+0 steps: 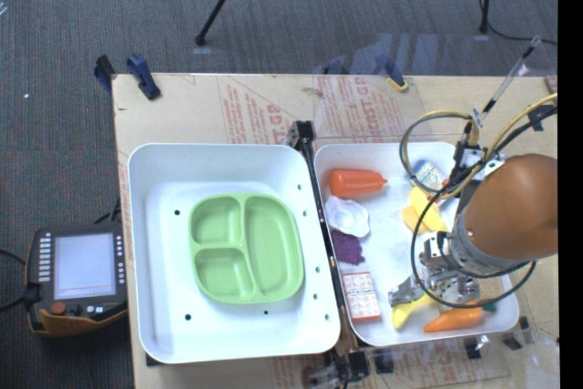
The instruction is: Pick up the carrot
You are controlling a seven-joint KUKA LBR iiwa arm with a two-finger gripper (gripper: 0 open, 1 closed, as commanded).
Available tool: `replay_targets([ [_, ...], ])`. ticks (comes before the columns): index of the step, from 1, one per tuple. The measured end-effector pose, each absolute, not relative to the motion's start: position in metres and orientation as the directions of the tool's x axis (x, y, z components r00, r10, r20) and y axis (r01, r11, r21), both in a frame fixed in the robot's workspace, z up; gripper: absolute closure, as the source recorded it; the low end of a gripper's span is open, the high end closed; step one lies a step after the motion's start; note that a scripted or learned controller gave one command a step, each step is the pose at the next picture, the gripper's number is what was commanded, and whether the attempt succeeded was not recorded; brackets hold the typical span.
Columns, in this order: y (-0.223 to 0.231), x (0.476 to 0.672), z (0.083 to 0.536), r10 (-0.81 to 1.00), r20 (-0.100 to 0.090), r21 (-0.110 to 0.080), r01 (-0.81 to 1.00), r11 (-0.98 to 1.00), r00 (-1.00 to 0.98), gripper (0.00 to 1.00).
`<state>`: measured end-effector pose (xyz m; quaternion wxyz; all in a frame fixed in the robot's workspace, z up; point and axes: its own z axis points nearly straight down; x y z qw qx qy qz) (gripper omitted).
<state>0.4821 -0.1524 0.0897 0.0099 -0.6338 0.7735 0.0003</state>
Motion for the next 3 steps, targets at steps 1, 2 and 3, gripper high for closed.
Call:
replay_targets([
  [1,-0.18,0.598,0.088,-0.986,-0.022,-0.003,-0.986,0.166,-0.165,0.0],
  [2,-0.178,0.646,0.089,-0.886,-0.009,-0.001,-0.886,0.464,-0.464,0.0],
  [3,-0.18,0.647,0.1,-0.88,-0.016,-0.003,-0.88,0.475,-0.475,1.0],
])
